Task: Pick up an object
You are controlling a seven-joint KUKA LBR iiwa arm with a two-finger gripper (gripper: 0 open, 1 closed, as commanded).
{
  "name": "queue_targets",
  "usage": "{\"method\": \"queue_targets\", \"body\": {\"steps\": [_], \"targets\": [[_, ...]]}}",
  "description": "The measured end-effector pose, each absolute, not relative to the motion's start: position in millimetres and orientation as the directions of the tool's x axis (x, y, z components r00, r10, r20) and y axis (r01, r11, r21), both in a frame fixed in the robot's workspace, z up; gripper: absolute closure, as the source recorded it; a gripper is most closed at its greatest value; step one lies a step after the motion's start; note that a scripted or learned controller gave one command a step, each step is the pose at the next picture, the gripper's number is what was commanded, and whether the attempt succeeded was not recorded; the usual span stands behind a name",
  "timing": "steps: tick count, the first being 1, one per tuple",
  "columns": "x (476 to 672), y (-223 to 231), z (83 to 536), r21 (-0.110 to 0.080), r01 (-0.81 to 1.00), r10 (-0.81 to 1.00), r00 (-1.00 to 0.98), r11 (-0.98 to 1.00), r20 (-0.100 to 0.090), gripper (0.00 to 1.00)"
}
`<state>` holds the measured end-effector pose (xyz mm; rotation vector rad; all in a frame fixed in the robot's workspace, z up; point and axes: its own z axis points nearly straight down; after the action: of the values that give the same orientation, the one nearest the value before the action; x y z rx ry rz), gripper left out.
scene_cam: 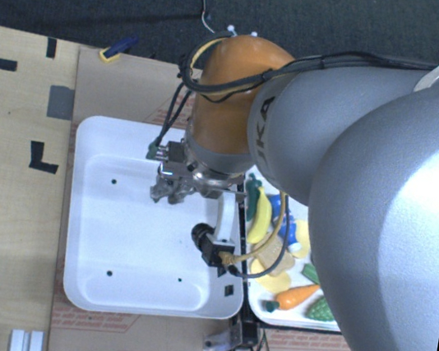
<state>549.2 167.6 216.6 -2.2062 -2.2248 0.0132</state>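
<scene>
My gripper (166, 193) hangs below the orange wrist band, over the upper right part of the left white bin (103, 226). I see nothing held in it. The right bin (279, 316) is mostly hidden by the grey arm. In its visible strip lie toy foods: a yellow banana (261, 216), an orange carrot (298, 296), a green piece (319, 311) and a blue piece (286, 217). The gripper is to the left of these, across the rim between the bins.
A black cable fitting (208, 242) dangles from the arm over the left bin's right side. Both bins rest on a brown cardboard sheet (135, 81). A small blue and yellow object (117, 48) lies at the cardboard's far edge.
</scene>
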Motion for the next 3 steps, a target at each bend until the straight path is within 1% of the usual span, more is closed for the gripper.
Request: {"method": "queue_targets", "body": {"steps": [1,2,3], "targets": [[657.7,223.8,210.0,0.004,1.000,1.000,-0.006,0.006,0.001,1.00],[541.6,233.9,78.9,-0.009,1.000,1.000,-0.003,0.003,-0.003,1.00],[480.6,211.7,157.1,-0.004,1.000,1.000,-0.001,0.001,0.000,1.00]]}}
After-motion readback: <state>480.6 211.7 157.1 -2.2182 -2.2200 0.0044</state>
